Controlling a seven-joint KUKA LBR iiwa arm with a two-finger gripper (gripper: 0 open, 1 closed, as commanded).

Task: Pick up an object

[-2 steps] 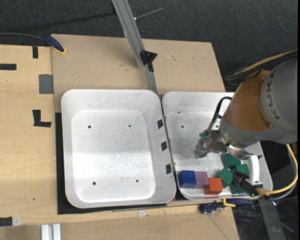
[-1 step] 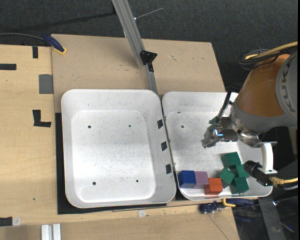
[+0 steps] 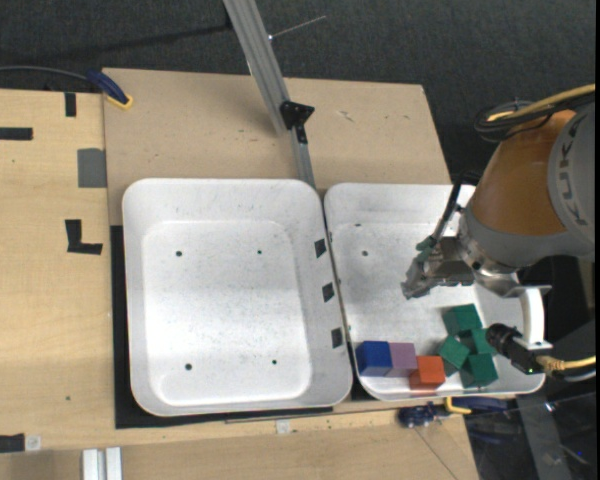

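In the right bin several small blocks lie along the near edge: a blue block, a purple block, an orange block and a green angular piece. My gripper hangs over the middle of the right bin, up and left of the green piece and apart from all the blocks. Nothing shows between its fingers. The grey and orange arm comes in from the right and covers the bin's right side.
The left bin sits beside the right one, sharing a raised middle rim. A slanted metal bar runs from the top down to the bins' back edge. Wooden bench surface surrounds both bins.
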